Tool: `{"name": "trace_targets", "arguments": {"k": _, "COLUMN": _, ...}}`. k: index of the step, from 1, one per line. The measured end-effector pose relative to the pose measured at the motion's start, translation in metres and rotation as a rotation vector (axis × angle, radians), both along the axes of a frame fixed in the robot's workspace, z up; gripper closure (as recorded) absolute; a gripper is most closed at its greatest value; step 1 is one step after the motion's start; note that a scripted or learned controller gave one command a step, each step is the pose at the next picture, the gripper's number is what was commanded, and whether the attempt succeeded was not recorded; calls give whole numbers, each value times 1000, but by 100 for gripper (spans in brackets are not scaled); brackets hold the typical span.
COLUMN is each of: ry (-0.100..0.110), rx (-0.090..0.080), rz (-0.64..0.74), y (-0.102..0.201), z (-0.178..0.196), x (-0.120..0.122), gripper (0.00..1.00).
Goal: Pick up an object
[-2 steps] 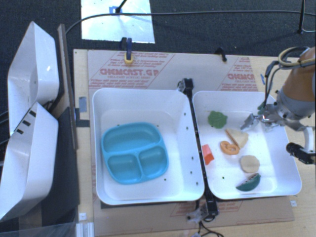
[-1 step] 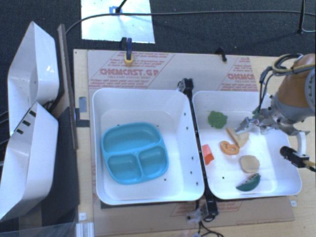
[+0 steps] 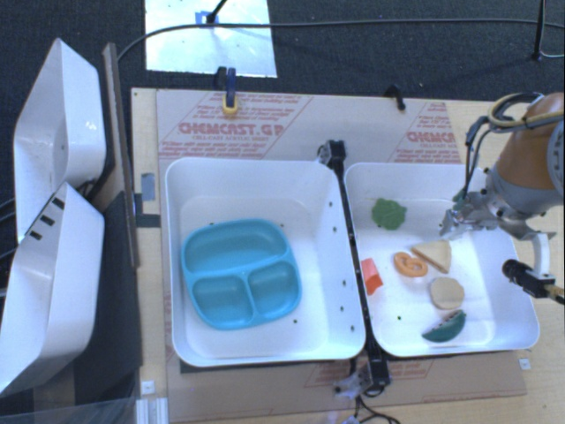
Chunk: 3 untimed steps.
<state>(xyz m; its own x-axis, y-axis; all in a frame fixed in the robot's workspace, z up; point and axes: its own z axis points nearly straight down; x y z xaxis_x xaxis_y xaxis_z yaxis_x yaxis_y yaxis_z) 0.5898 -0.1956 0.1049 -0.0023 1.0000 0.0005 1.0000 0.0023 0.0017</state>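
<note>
A light-blue tray (image 3: 238,272) sits in a white bin (image 3: 190,179) (right bin (image 3: 521,321) white too), beside a green broccoli piece (image 3: 387,213).

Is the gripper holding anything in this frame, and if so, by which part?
It cannot be told. The gripper is low in the right bin, just beside the triangular sandwich piece, with nothing visibly lifted.

Left bin (image 3: 190,201): blue divided tray (image 3: 240,272).
Right bin (image 3: 512,321): green piece (image 3: 387,213), orange slice (image 3: 410,264), sandwich triangle (image 3: 433,254) (gripper (image 3: 459,221) just beside it).
</note>
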Motion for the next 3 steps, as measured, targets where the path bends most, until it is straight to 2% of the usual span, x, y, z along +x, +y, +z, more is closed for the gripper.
{"name": "trace_targets", "arguments": {"k": 1, "ry": 3, "rx": 0, "rz": -2, "y": -5, "z": 43, "x": -6, "gripper": 100}}
{"name": "trace_targets", "arguments": {"k": 3, "ry": 3, "rx": 0, "rz": -1, "y": 3, "z": 133, "x": 1, "gripper": 100}}
